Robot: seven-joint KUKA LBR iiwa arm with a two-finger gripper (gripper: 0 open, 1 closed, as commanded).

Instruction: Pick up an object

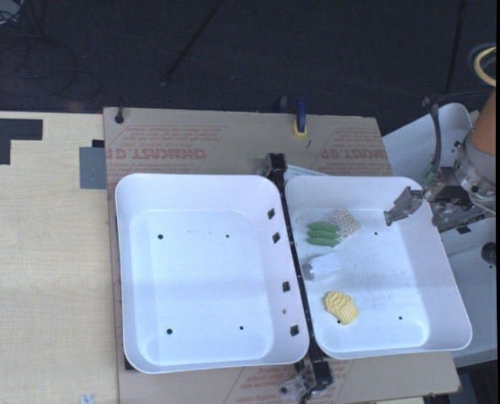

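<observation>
So this one looked like the very start of the pick, nothing grabbed yet. The gripper [414, 202] sat over the far right part of the right bin [439, 310], near its back corner, and I saw nothing held in it. One finger stuck out toward the left, pointing roughly at the middle of the bin. Whether the fingers were spread or closed, I honestly couldn't tell from this angle, the rest of the hand was a grey blur against the bin wall.

The stuff to choose from was all in the right bin, bunched along its left side close to the divider: a green pea pod toy [321, 233] with a small speckled piece [345, 220] just beside it, a pale whitish block [323, 266] below that, and a yellow corn-looking thing [341, 307] nearest the front. The left bin [132, 268] didn't matter here.

My guess at the next move: swing left across the bin, settle over one item, then drop down. The pea pod and speckled piece were touching or nearly so, which could mess up a clean grasp. The corn sat on its own, so it seemed the easier target.

The arm [486, 141] came in from the right, wrist bent down over the bin's edge.
</observation>
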